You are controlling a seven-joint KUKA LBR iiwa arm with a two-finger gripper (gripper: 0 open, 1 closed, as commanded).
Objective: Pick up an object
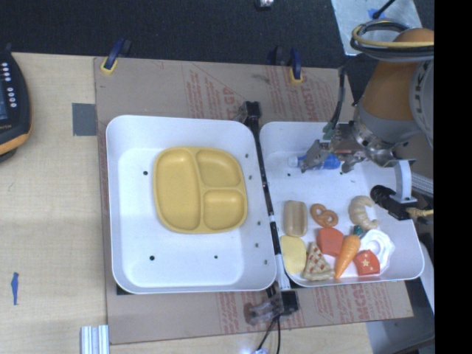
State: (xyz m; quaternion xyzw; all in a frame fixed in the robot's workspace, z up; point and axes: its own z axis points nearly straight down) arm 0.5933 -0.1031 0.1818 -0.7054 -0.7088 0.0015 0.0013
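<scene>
The claw (324, 155) is hanging low over the back of the right bin (279, 198); whether it is gripping anything I cannot tell, though something blue (330, 164), possibly an object, is showing right at it. The toy foods are lying nearer the camera than the claw: bread slice (294, 217), pretzel (323, 215), croissant (362, 211), carrot (346, 254), pizza slice (316, 264). The yellow divided plate (200, 189) is sitting in the left bin (125, 220), well apart from the claw.

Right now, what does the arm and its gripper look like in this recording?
The arm is grey with a broad orange band above the wrist, topped by a dark ring. The gripper is a small grey metal assembly with some blue near its tip. A thin dark cable runs down beside the wrist.
</scene>
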